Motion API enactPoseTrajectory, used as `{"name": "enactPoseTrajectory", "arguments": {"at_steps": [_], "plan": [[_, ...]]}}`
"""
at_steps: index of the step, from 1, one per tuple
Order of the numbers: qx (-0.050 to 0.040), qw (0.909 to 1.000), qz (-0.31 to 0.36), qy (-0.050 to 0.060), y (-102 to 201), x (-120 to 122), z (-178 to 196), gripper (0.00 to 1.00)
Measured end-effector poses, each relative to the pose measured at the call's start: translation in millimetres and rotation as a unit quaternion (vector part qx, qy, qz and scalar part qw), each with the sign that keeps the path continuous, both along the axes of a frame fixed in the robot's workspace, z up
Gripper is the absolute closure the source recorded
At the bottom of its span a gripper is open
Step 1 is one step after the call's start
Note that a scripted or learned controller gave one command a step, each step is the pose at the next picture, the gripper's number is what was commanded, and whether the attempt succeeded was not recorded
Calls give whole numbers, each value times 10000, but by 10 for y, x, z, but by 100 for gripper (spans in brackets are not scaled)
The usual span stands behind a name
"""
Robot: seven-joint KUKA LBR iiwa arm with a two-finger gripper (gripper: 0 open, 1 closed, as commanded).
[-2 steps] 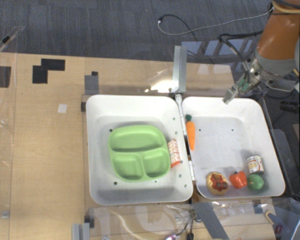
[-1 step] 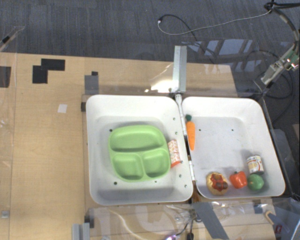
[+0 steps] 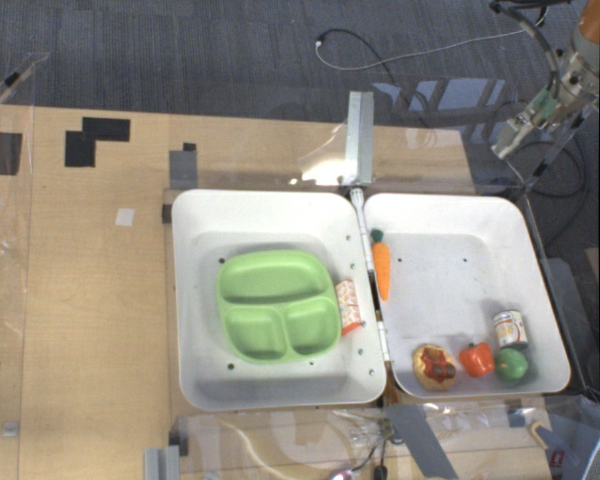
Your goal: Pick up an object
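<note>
Right, your gripper [image 3: 518,131] sits beyond the right white bin [image 3: 450,225], probably nothing held, finger state unclear. Small orange plastic carrot [image 3: 381,269] hugs the divider, so you risk clipping it.

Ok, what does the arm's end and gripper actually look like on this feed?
At the top right corner, the gripper is a slim, pale grey-white piece tapering toward its tip. Above it sits a bulkier light grey wrist section with darker fittings. A thin dark cable loops over it from the top edge. The detail is too small to make out any markings.
</note>
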State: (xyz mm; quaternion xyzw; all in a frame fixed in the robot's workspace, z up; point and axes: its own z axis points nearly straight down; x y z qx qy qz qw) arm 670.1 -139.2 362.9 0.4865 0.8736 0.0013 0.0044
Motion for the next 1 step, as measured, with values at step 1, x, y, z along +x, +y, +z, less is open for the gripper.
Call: {"name": "enactPoseTrajectory", "arguments": {"at_steps": [1], "plan": [[12,9999,-118,5,928,-3,-179,100]]}}
